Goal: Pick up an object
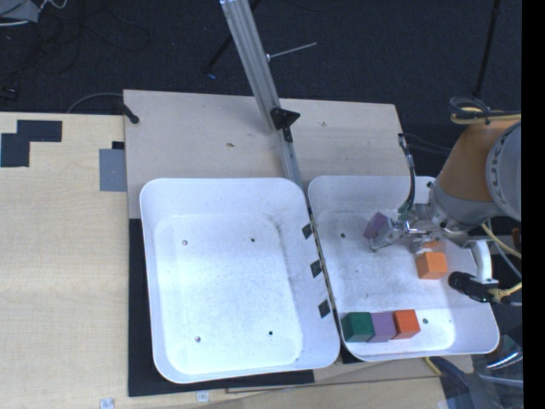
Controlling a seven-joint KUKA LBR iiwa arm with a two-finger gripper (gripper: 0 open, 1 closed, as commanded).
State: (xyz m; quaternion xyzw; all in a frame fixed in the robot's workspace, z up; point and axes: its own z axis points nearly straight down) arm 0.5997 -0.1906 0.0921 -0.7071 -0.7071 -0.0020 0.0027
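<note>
My tool (400, 231) is low in the right bin (477, 339), tips at the purple block (376, 225) near the bin's upper middle. The block sits just at the tip end, touching or nearly so; I can't tell whether it's actually between the fingers, or how wide they stand. To do this well: centre the block in the gap, get the tips down past its midline, close square on flat faces, then lift straight. Orange block (432, 265) lies just beside the wrist, so avoid nudging it. Green block (358, 326), a second purple and a second orange sit in a row at the near wall. Left bin (162, 196) isn't involved.
</note>
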